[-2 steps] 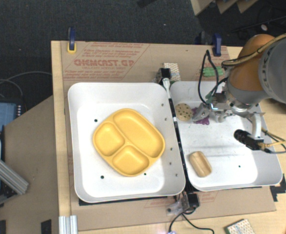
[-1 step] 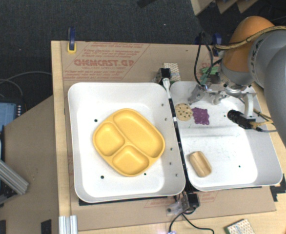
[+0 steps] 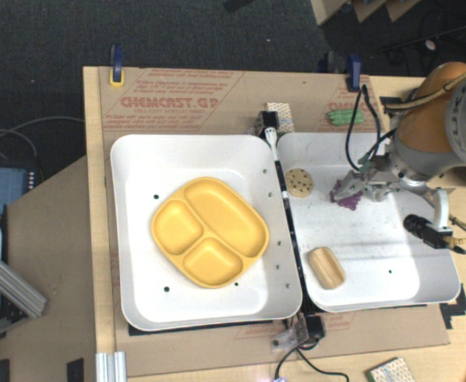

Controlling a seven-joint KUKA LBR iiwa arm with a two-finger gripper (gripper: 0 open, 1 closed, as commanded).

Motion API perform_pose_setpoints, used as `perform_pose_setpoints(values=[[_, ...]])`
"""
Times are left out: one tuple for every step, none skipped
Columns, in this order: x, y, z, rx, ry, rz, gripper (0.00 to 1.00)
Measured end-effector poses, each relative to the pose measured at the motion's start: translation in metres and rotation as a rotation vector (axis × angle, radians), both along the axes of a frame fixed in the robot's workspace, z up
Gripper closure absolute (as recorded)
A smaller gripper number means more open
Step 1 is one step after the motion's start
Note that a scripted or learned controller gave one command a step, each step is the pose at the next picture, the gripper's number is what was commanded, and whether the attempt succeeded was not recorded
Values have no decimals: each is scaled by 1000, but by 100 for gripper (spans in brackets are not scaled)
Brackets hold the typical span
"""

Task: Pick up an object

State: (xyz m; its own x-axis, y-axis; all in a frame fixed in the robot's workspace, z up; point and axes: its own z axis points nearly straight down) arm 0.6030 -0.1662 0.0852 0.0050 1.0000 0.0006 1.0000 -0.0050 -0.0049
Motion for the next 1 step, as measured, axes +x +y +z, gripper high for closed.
perform_pose_setpoints(values=[[45, 1, 0, -2, -10, 7, 0]])
